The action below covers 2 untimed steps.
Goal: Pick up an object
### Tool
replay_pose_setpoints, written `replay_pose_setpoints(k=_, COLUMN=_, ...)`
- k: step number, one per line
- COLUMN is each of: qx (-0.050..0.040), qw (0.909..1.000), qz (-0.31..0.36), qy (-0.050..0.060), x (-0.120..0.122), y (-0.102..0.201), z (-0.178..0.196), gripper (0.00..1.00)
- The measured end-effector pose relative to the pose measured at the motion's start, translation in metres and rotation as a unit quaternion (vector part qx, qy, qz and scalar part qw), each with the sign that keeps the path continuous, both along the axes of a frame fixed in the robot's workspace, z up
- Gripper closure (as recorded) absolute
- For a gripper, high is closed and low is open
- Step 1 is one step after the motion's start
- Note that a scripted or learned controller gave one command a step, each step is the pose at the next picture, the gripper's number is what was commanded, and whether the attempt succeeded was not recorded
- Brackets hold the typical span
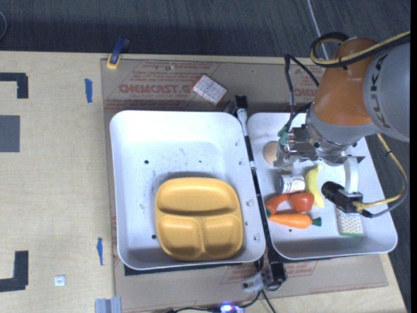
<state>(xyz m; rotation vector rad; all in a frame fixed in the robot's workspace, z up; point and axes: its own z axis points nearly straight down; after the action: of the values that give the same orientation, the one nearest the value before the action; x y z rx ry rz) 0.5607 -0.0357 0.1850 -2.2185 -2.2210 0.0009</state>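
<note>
The grey arm with its orange band (339, 90) reaches in from the right and hangs over the right bin (384, 237), its gripper (296, 150) low above the bin's upper part. How the jaws stand cannot be told (the wrist hides them from above). Just below the gripper lie a small can (292, 185), a yellow banana (314, 184), a red tomato-like piece (291, 202) and an orange carrot (291, 220), close together; a round beige object (271, 152) sits beside the gripper. The left bin (130, 142) holds a yellow divided tray (198, 217). Both bins rest on the worktop (45, 194).
</note>
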Motion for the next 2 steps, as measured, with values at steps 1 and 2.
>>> replay_pose_setpoints(k=1, qx=0.0000, qw=1.0000, qz=0.000, qy=0.000, x=0.000, y=0.000, z=0.000, gripper=0.00)
replay_pose_setpoints(k=2, qx=-0.0003, qw=1.0000, qz=-0.001, qy=0.000, x=-0.013, y=-0.060, z=-0.044, gripper=0.00)
